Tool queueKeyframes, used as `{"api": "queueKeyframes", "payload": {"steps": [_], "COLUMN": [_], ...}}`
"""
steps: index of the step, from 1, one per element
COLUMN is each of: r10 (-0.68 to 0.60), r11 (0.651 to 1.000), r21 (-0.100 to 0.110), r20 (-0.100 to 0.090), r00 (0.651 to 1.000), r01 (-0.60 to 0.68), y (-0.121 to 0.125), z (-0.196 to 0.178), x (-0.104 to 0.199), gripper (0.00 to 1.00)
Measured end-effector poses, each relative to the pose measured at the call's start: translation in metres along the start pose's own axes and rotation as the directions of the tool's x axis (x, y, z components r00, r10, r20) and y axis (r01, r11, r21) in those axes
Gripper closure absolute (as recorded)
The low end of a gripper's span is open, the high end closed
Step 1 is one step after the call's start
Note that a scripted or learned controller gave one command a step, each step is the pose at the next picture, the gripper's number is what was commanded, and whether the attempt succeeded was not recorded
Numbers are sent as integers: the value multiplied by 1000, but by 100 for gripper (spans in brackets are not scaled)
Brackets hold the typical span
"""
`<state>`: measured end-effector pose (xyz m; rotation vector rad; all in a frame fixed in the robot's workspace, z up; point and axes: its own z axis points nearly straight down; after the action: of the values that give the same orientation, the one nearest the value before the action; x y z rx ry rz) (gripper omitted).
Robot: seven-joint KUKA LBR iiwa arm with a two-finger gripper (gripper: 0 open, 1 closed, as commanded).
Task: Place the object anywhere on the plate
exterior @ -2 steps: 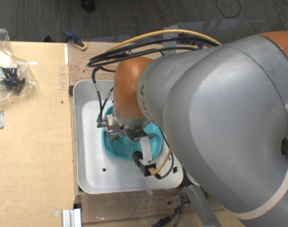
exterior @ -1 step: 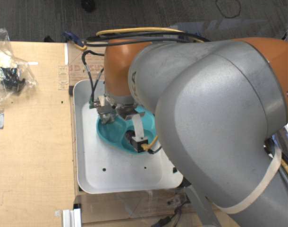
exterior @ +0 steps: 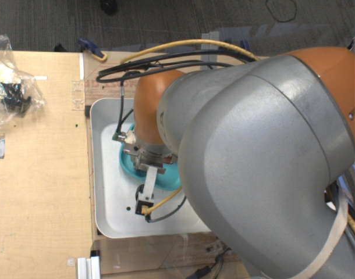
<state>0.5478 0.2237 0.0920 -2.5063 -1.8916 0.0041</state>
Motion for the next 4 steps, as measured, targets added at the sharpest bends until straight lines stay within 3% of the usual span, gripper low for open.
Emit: {"api": "queueKeyframes", "payload": {"steps": [1, 2, 3, 4], "r10": [323, 263, 628, 534], "r11": [946, 965, 778, 845], "r21": [-1, -12, -8, -1], "r20": [1, -15, -23, 2], "r00": [946, 965, 778, 845], "r01": [-323, -263, -628, -534], "y": [63, -23, -63, 10], "z": [-53, -9, -8, -35], "x": [22, 0, -12, -12], "gripper": [100, 100, 100, 100]}}
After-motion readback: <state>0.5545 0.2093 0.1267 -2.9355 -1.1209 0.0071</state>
